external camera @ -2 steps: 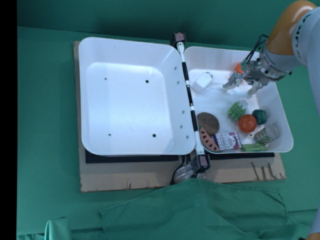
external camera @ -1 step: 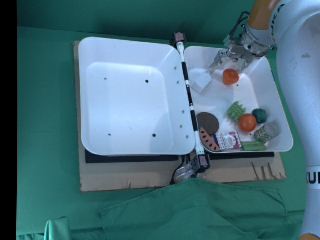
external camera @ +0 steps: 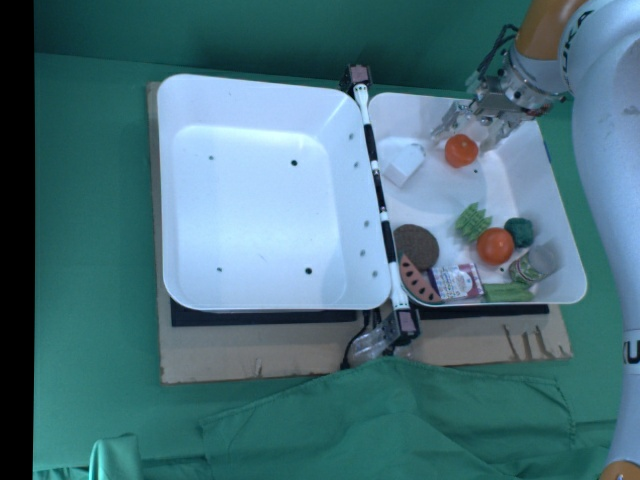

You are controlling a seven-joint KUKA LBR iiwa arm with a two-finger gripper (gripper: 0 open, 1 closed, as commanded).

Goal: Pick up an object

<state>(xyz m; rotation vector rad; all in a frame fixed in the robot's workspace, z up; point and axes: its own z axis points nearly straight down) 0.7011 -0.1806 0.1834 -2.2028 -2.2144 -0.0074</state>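
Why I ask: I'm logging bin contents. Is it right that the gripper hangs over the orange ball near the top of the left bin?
Not quite. The camera view shows the gripper over the orange ball near the top of the right bin, not the left one.

An orange ball [external camera: 461, 150], round and smooth, sits in the far part of the right bin [external camera: 560, 203], just under the gripper [external camera: 470, 128], well apart from the other items. A white block [external camera: 402, 161] lies left of it near the divider. Along the near wall are a brown disc [external camera: 415, 245], watermelon slice [external camera: 420, 280], carton [external camera: 458, 282], second orange ball [external camera: 494, 245], green pieces [external camera: 471, 221] and a can [external camera: 533, 265].
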